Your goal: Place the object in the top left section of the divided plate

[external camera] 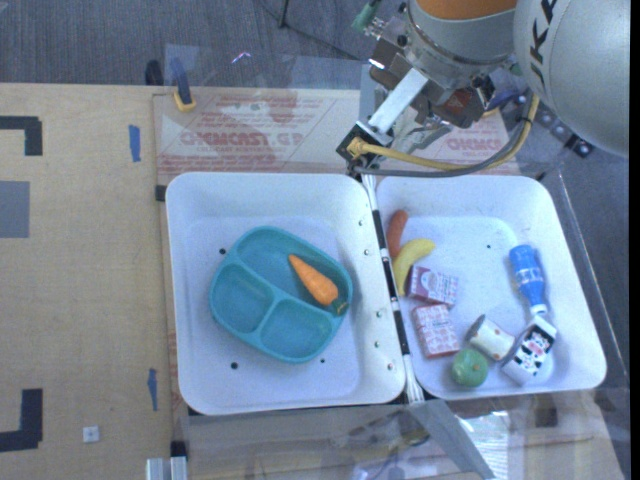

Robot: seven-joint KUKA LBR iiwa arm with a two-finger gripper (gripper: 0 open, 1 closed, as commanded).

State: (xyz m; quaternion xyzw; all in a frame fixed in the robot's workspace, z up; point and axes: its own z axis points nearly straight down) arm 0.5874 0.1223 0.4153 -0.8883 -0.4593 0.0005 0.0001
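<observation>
A teal divided plate (250,303) sits in the left bin (200,218), turned at an angle. An orange carrot (314,279) lies in the plate, at the right end of its large upper section, close to the rim. My gripper (415,128) hangs high over the back edge of the bins, near where the two bins meet, well away from the plate and the carrot. The wrist and cables hide much of it.
The right bin (575,228) holds a red sausage (398,229), a banana (412,258), two red cartons (433,286), a green apple (469,368), a can (490,337), a cow-patterned carton (531,353) and a blue bottle (526,274). A wooden board (80,268) lies to the left.
</observation>
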